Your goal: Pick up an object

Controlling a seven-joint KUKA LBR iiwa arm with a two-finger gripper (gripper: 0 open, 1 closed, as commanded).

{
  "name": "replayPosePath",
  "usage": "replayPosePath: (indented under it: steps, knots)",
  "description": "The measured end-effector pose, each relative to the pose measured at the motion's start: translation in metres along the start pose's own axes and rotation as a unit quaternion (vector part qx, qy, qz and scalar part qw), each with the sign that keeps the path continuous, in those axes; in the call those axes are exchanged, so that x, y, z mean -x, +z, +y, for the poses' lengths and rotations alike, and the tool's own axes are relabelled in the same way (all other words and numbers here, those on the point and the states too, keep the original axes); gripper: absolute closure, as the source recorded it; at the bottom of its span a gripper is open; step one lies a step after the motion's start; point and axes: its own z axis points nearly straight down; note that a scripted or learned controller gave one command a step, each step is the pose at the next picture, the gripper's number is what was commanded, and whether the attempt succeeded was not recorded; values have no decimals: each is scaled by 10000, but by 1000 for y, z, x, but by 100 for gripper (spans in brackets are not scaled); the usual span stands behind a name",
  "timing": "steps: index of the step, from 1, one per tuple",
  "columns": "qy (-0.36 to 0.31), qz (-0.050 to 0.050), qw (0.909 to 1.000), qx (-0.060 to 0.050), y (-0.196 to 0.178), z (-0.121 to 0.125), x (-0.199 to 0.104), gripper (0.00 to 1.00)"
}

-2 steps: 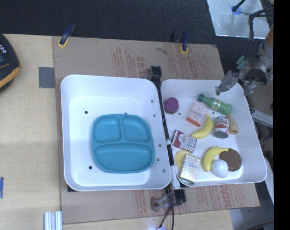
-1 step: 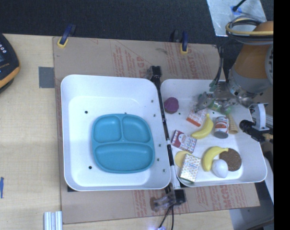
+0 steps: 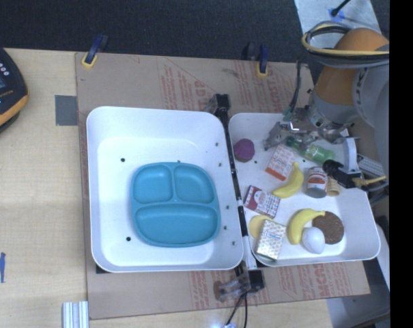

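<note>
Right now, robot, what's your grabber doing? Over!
Gripper low at right bin far edge, nothing seen held. Purple ball closest. Bananas, packets crowd the rest.

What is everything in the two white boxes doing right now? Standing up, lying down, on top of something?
Blue plate: lying flat in the left box, right way up.
Purple ball: resting alone, near the right box's left wall.
Small can: tipped on its side.
Banana: lying flat beside the can.
White egg: resting against a second banana.
Brown cookie: lying flat.
Tool: low over the right box's far end.
</note>
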Motion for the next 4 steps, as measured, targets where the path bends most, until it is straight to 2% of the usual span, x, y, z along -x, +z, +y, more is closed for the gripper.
replayPosePath:
  steps: [1,2,3,4]
  knots:
    - [20,-17,10000,-48,17,-55,-9,0]
    - [13,-29,10000,-23,6,-52,-7,100]
    - [7,-32,10000,-25,6,-52,-7,0]
    - [25,-11,10000,-50,18,-104,-25,0]
